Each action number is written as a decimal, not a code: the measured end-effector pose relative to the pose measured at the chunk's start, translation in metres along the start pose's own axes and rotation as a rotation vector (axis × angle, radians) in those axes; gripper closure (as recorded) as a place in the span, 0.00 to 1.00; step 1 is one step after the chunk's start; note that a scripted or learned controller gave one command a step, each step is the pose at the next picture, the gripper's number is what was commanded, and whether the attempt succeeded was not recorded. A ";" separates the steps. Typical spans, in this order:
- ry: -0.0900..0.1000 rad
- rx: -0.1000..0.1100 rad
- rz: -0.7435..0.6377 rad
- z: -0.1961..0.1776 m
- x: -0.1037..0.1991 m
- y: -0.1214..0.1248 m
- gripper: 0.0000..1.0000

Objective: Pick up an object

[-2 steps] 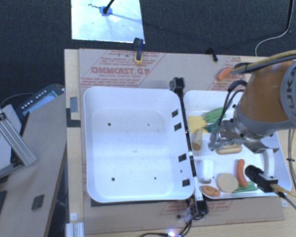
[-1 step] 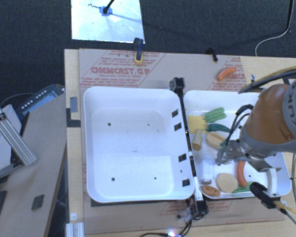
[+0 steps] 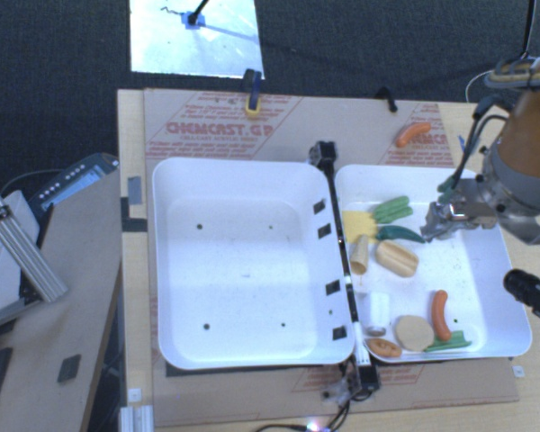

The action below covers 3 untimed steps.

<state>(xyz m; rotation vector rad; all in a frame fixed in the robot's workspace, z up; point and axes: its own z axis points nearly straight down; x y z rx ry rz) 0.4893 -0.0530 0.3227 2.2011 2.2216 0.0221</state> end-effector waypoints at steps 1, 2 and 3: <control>0.003 0.013 -0.004 -0.039 0.082 0.000 1.00; 0.004 0.000 0.000 -0.206 0.119 0.007 1.00; 0.000 0.014 0.008 -0.212 0.118 0.064 1.00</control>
